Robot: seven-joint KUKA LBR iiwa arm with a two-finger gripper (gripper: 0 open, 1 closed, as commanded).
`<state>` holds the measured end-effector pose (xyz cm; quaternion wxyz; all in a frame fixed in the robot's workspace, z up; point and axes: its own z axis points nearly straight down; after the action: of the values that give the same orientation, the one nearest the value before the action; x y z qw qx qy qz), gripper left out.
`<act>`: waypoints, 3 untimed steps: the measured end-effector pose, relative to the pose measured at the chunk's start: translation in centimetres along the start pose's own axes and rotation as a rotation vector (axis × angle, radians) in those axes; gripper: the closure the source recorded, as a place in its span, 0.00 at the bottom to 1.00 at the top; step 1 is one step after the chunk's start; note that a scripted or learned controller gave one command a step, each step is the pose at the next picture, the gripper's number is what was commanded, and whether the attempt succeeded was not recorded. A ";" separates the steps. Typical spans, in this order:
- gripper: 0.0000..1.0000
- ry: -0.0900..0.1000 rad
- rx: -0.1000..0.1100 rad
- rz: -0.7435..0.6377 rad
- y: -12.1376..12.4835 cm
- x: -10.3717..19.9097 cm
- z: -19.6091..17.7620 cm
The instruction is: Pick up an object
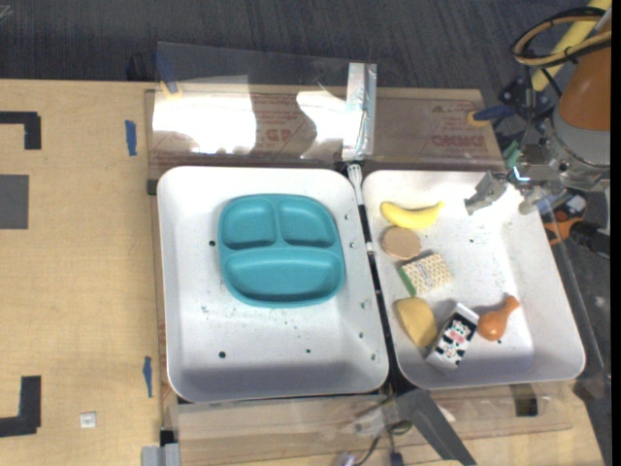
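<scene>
Two white bins sit side by side. The left bin point(184, 357) holds a teal divided tray point(281, 249). The right bin point(548, 352) holds a banana point(409, 214), a round tan item point(400, 243), a patterned packet point(427, 273), a yellow wedge point(416, 319), a black-and-white carton point(453, 336) and an orange drumstick-shaped toy point(498, 317). The gripper point(506, 194) hangs over the right bin's far right corner, nothing between its fingers.

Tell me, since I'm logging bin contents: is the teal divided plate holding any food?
Empty. The teal plate in the left bin shows three bare compartments; the banana lies in the right bin.
</scene>
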<state>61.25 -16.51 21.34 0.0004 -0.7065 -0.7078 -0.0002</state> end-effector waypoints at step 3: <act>0.00 -0.001 0.000 -0.069 0.6 6.5 11.0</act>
<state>61.79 -9.95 10.35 0.0000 -0.6817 -0.7316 0.0003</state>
